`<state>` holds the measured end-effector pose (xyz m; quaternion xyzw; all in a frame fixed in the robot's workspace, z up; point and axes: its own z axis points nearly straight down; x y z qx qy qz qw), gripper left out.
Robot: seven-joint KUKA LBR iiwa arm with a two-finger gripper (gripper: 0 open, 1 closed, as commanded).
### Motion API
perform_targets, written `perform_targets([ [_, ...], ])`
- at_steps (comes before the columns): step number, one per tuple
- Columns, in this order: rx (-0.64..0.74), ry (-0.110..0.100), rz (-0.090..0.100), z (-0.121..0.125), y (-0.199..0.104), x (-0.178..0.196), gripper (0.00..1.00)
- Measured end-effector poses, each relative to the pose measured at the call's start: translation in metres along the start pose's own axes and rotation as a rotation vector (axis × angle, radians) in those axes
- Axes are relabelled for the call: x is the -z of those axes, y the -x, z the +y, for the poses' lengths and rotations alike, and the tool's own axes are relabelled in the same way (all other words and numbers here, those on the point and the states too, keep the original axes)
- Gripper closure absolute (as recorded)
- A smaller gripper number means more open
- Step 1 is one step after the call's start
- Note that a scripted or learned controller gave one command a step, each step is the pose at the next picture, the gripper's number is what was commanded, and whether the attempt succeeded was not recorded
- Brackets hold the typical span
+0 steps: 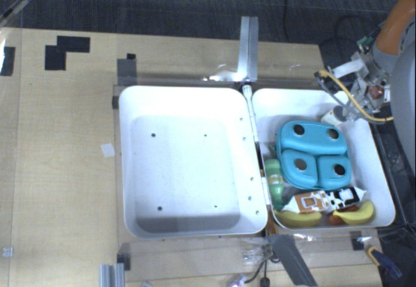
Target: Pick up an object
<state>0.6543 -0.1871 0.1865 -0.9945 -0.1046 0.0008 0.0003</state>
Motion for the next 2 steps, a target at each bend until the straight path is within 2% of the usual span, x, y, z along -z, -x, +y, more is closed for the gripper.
perform_targets([
  [1,0.002,0.001,0.001,0.0192,-0.0060,0.0028,1.00],
  [2,0.028,0.000,0.001,0.0186,-0.0073,-0.0054,1.00],
])
